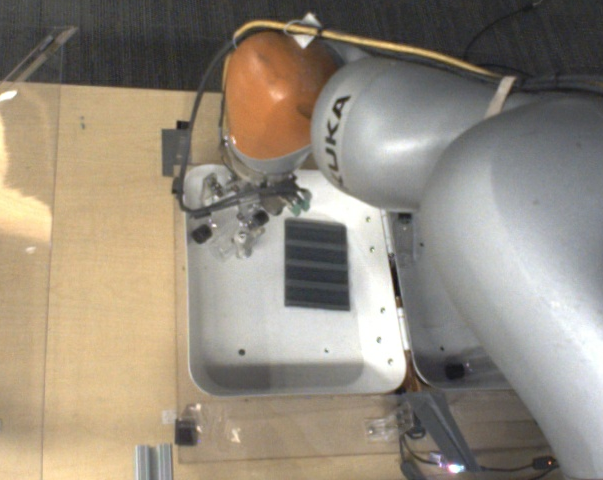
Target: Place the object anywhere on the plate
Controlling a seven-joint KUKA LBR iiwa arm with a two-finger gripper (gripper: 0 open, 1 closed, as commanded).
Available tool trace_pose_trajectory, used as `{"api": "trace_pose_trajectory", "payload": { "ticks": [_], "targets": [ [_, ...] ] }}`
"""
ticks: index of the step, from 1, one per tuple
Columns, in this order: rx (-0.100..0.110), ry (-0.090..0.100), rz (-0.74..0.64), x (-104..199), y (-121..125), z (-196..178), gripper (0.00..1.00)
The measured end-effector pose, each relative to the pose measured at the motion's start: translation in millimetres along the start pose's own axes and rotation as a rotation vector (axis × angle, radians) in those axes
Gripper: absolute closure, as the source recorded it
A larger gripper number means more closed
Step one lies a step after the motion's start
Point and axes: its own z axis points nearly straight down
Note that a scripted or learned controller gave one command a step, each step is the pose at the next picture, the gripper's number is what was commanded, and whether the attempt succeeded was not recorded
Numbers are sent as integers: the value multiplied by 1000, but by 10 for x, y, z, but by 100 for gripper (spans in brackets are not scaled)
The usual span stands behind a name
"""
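Note:
A dark, ribbed rectangular plate (316, 264) lies flat in the left white bin (281, 368), right of its middle. My gripper (241, 233) hangs over the bin's far left corner, just left of the plate's upper edge, below the orange wrist band (271, 93). A small dark piece (199, 233) shows beside the gripper on its left; whether it is a loose object or part of the tool is unclear. A bit of green (299, 200) peeks out at the wrist's right side. I see nothing lying on the plate.
The big grey arm (501, 198) covers most of the right bin (436, 363), where a small dark item (453, 370) sits in the near left corner. The left bin's near half is bare white floor. A wooden bench (81, 268) stretches to the left.

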Motion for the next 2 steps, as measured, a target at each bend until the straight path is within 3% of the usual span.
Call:
{"api": "trace_pose_trajectory", "payload": {
  "ticks": [1, 2],
  "targets": [
    [12, 0, -431, -64, 1, 158, 100],
    [15, -14, -427, -100, -1, 8, 100]
  ]
}}
